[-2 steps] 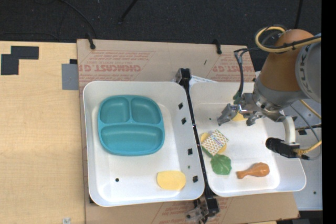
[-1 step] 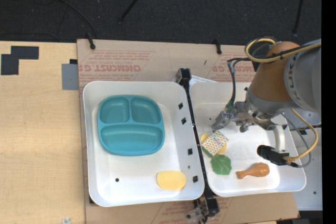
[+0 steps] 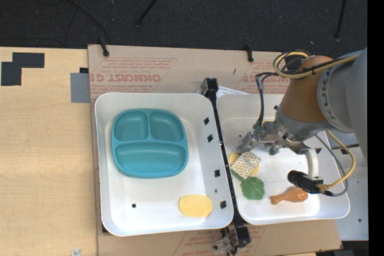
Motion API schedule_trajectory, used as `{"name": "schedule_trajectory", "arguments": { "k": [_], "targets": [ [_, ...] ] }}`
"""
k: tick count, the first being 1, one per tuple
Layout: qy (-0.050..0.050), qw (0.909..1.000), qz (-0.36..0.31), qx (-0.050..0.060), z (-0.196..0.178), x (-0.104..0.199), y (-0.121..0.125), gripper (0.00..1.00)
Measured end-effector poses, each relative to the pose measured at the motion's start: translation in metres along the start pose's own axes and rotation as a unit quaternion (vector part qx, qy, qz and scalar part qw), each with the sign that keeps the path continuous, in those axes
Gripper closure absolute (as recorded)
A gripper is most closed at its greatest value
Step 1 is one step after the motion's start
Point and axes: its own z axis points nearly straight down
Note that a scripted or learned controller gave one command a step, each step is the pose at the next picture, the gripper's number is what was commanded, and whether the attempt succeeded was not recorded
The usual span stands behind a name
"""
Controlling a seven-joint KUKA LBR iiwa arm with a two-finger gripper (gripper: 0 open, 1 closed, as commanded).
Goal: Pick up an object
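Over the right bin (image 3: 336, 210), the end effector (image 3: 255, 142) hovers; its opening cannot be told.

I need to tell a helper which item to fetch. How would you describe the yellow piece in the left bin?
Find the left bin, which holds a teal divided plate. Below the plate, near the bin's front edge, lies the yellow piece: a flat, pale yellow oval, the only yellow thing there.

A divided plate (image 3: 149, 144) and a round disc (image 3: 195, 206) lie in the left bin (image 3: 108, 189); a waffle (image 3: 245, 165), leaf (image 3: 253, 188) and drumstick (image 3: 289, 195) lie in the right bin (image 3: 336, 204), lower centre.
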Motion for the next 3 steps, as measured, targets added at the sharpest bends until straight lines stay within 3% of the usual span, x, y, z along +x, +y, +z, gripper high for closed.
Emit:
{"name": "schedule_trajectory", "arguments": {
  "k": [1, 3],
  "targets": [
    [0.0, 1.0, 0.002, 0.0, -0.011, -0.001, 0.0, 1.0],
    [-0.001, 1.0, -0.001, -0.003, -0.129, -0.004, 0.015, 1.0]
  ]
}}
